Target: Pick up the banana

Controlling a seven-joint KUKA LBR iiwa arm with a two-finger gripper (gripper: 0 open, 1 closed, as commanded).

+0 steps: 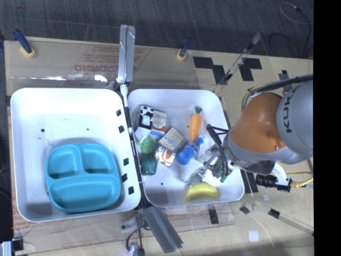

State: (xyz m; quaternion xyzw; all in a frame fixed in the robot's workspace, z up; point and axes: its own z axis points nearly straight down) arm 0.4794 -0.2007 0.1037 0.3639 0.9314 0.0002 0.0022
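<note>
Banana (202,192) sits at the near edge of the right bin (160,195), close to that bin's near-right corner, lying flat on the floor of the bin. Long axis runs roughly along the near wall, left-right in the camera view, left tip dipping slightly toward the wall. Plain yellow, short, gentle curve, nothing stacked on it, nothing touching it that I can make out.

Gripper (209,169) is just beside it, one step farther from the near edge and a touch toward the right wall. So the banana lies on the near-wall side of the fingertips. Fingers look spread apart with nothing between them; they're small and cluttered in this view, so treat that as likely, not certain. No grasp yet, as I read it.

Key relation: the fingers need to straddle the banana across its short axis, i.e. closing line perpendicular to the near wall. My guess is the near wall is the risk, little room for the finger on that side.

Farther in, mid-bin: blue bottle (188,152) just left of the gripper, then a carrot (195,126) toward the far wall, small cartons and a green item along the left wall.

Left bin (32,103) holds a blue divided tray (82,178) in its near part, well apart from all this.
</note>
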